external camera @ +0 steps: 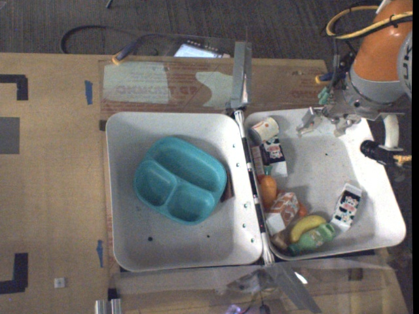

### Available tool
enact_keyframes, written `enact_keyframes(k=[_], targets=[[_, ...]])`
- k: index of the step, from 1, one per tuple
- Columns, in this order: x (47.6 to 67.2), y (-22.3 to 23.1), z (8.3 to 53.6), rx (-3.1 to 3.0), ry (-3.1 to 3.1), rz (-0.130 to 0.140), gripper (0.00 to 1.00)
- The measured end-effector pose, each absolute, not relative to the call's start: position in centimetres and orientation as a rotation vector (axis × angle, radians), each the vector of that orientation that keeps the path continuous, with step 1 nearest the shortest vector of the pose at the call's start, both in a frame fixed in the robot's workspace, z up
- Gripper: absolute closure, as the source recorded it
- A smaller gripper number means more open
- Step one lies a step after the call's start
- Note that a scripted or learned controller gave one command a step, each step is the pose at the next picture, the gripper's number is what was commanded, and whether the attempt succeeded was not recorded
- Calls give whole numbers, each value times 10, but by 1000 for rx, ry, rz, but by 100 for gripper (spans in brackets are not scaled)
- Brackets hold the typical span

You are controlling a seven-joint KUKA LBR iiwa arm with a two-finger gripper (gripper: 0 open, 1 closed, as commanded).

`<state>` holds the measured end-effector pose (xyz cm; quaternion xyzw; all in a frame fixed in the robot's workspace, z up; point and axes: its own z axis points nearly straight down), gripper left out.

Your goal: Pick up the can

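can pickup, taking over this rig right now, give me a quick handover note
Gripper: open, holding nothing, above the far part of the right bin.
Can: seems to be the small white cylinder in the right bin's far left corner, left of the gripper in the camera view, just above a small carton.
Done: arm is over the correct bin.
Left: line up over the can, descend, close, lift.

Faint mirrored lettering runs across the pale plastic sheet [167,84] taped to the brown cardboard bench [52,175], too blurred to read.
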<state>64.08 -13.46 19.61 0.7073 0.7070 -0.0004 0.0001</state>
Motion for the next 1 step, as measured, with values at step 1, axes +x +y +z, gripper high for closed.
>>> enact_keyframes(k=[1], targets=[[603,-82,183,2540,1855,-4,0]])
